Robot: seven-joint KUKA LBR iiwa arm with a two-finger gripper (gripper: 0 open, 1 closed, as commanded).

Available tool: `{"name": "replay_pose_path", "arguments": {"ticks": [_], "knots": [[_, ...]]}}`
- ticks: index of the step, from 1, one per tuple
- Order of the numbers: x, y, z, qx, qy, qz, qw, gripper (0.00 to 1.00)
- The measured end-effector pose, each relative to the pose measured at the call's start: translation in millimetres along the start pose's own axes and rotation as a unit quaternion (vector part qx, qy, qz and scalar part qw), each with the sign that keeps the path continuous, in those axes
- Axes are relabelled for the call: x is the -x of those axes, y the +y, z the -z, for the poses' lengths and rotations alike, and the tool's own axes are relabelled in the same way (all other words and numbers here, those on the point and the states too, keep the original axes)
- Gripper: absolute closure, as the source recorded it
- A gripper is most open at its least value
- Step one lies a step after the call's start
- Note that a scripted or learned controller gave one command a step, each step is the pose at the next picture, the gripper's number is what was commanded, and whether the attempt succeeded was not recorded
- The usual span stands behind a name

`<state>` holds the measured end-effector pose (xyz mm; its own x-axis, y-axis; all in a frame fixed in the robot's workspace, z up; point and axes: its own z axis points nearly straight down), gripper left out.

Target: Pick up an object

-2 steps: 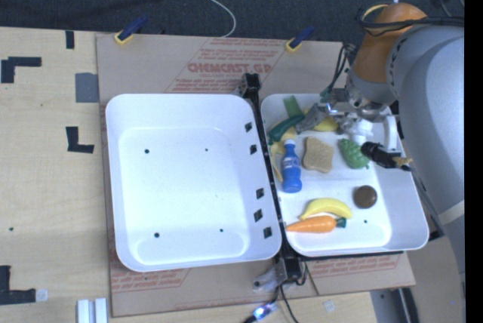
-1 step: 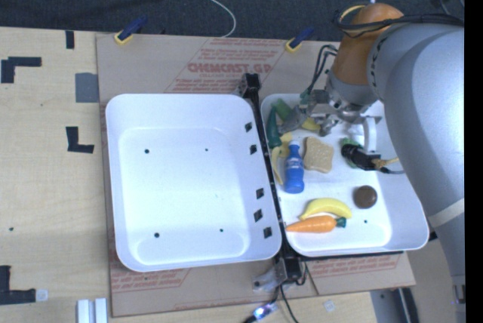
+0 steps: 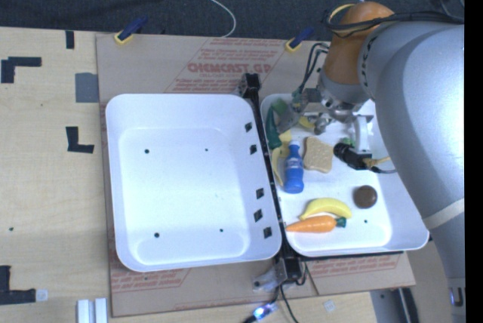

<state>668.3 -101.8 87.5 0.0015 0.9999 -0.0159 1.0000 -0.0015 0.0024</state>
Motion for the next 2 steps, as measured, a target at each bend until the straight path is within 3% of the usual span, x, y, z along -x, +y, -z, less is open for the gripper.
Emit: {"name": "replay_pose_path", "arguments": {"ticks": [1, 2], "knots": [[-3, -1, 9, -0.003, 0.004, 0.000, 1.0000, 1.00], [48, -2, -5, -0.005, 0.008, 0.000, 1.0000, 1.00]]}}
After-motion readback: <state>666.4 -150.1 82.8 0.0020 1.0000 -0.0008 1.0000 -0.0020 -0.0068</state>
